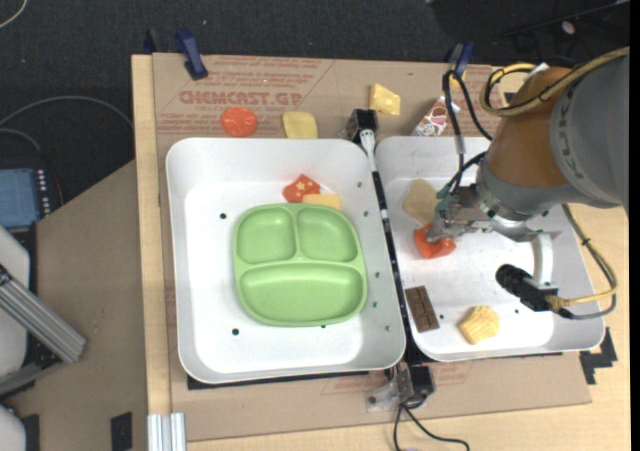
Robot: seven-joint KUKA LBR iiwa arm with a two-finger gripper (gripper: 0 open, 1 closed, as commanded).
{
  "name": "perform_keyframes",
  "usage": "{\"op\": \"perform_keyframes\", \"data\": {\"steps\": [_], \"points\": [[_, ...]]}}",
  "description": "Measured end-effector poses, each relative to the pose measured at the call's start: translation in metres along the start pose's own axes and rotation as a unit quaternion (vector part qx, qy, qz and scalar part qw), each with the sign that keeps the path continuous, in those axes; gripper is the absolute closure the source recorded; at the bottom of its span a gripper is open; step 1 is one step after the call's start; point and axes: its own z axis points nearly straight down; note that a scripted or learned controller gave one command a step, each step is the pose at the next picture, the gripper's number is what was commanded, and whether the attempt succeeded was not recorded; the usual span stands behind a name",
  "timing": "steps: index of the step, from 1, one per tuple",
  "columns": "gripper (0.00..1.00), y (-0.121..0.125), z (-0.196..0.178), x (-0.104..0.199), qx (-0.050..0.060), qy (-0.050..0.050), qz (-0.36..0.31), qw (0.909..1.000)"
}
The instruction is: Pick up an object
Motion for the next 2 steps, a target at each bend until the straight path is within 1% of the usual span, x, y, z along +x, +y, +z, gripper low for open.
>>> {"op": "perform_keyframes", "data": {"steps": [1, 2], "points": [[1.00, -0.0398, -0.0866, -0.0612, -0.004, -0.003, 0.003, 1.0000], [0.00, -0.0387, -0.0813, -0.0567, -0.001, -0.001, 0.000, 1.0000]]}}
